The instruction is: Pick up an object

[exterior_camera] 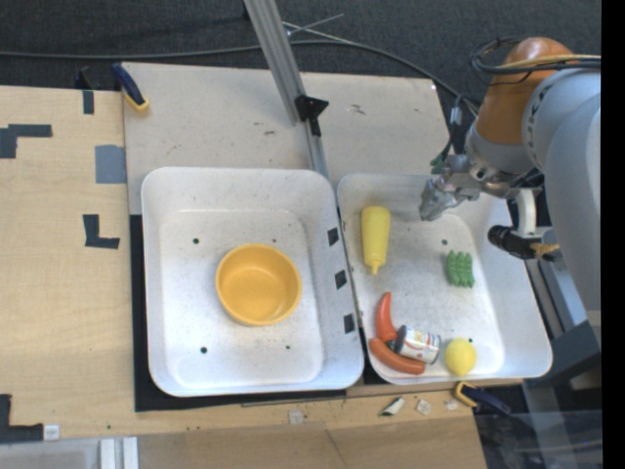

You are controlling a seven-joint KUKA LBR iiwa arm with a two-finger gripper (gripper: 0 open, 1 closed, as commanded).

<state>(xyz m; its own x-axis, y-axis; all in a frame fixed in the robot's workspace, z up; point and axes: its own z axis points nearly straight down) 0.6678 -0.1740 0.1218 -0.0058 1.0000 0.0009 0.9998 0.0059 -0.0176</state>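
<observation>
glossy plastic yellow bowl [258, 283], speckled matt white bins [171, 360], wooden bench [49, 272]

Pale wood bench top [59, 262] w/ dark tape marks [98, 231] at left. Lighter board [225, 125] beneath bins, yellow clamps at its top-left [132, 91] & bottom-right [469, 395]. Dark carpet-like floor [127, 13] at top, black cables [391, 59] across. Slanted grey metal post [278, 57]. Even, soft light.

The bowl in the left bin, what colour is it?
The bowl is yellow, seen in the camera view.
</observation>
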